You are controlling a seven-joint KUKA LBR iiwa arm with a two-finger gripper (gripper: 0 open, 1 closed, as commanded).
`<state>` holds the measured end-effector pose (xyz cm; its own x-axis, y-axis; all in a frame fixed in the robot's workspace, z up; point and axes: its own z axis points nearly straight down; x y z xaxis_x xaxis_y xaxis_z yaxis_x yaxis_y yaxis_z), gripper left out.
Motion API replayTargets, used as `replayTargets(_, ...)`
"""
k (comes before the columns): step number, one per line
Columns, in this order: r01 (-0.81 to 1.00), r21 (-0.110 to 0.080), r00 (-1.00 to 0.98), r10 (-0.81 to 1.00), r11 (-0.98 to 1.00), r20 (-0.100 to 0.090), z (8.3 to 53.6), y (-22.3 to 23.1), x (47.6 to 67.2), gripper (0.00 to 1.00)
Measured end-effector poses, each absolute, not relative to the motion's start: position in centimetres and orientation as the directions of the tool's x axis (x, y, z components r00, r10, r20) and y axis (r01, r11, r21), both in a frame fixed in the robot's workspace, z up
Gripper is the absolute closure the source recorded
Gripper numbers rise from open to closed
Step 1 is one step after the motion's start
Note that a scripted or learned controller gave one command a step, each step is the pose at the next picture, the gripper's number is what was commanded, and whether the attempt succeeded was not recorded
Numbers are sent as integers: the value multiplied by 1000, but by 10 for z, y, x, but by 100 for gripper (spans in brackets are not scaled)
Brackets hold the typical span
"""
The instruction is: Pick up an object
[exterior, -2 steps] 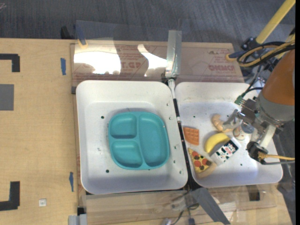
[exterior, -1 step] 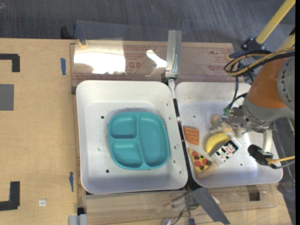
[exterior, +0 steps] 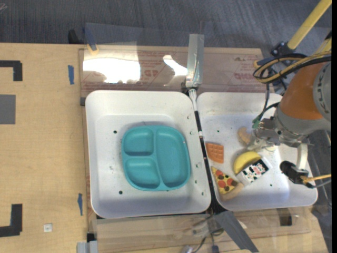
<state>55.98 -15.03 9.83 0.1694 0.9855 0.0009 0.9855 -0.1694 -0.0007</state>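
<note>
Lighting even and bright overall; one strong glare patch noted.

Diffuse overhead illumination is observed across the bench and both white bins. A blown-out white reflection is recorded on the clear plastic sheet behind the left bin, where printed lettering is washed out. Soft, short shadows are cast inside the right bin beneath the arm. The teal divided plate is rendered sharply with faint sheen. Mild softness is seen toward the frame edges; moderate resolution limits fine detail on small items.
</note>
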Motion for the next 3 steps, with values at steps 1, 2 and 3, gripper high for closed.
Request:
replayTargets(1, 963, 6, -269, 963, 269, -2, 88, -192, 563, 100)
replayTargets(2, 962, 5, -272, 962, 272, -1, 87, -190, 563, 0)
replayTargets(3, 990, 9, -142, 990, 142, -1, 87, -116, 585, 0)
